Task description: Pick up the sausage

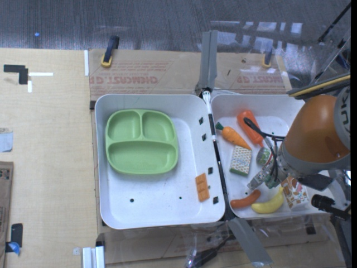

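bench: pale wood top [50, 149] | cardboard sheet [145, 71] beneath bins | floor: dark grey ribbed [167, 10]

Upside-down red "CHEMCAST GP" on cardboard [146, 71]

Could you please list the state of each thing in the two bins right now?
Green divided plate: upright in the left bin.
Orange block: lying flat in the left bin, off the plate.
Sausage: lying in the right bin, not lifted.
Banana: lying beside the sausage.
Carrot: lying on its side.
Tool: low over the right bin, just above the sausage.
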Controlling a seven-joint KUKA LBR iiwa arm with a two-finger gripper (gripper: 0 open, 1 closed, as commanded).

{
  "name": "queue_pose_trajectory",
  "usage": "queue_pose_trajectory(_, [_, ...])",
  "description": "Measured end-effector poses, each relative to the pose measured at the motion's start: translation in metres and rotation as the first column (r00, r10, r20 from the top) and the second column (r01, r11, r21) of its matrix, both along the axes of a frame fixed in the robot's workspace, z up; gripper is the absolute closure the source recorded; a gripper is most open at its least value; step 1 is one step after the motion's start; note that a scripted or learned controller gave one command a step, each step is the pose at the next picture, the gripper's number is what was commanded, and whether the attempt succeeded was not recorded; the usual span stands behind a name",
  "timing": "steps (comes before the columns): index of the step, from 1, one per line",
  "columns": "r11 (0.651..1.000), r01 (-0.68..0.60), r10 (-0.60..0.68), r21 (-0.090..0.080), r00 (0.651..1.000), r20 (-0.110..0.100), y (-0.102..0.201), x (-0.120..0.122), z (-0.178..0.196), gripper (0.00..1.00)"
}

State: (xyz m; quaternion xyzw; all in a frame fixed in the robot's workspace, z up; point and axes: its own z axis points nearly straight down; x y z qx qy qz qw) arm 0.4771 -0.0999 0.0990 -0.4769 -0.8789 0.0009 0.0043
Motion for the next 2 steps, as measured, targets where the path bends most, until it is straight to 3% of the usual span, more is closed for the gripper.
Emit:
queue_pose_trajectory(1, [1.0, -0.001, 0.001, 0.0, 1.0, 0.0, 0.0, 0.0, 0.0, 0.0])
queue_pose_trajectory(2, [1.0, 0.004, -0.004, 0.001, 1.0, -0.004, -0.0009, 0.0001, 0.0061, 1.0])
